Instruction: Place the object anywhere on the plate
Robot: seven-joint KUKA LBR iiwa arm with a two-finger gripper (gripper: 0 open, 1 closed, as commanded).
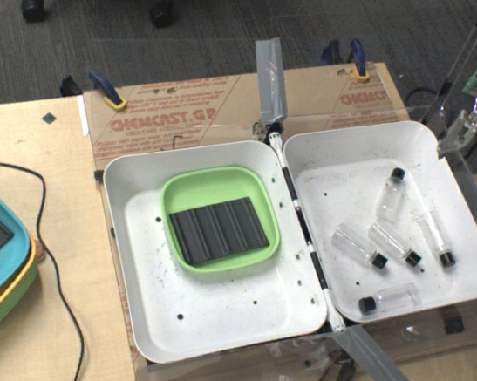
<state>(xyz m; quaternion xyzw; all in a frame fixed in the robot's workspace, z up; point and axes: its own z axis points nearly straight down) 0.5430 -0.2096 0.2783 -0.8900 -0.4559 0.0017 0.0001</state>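
- Green plate (218, 199) sits in the left bin (144, 269), with only a dark ribbed pad (218, 230) on it; no tube there yet.
- Clear tubes (395, 242) with black caps lie scattered in the right bin (324, 173), every one well away from the plate.
- At the right edge there's a bit of metal, possibly the gripper (474, 121); open or closed, I can't tell.
- By my reckoning nothing's done: pick, carry and drop all remain.

One fixed overhead camera, slanted down over both bins (135, 270)
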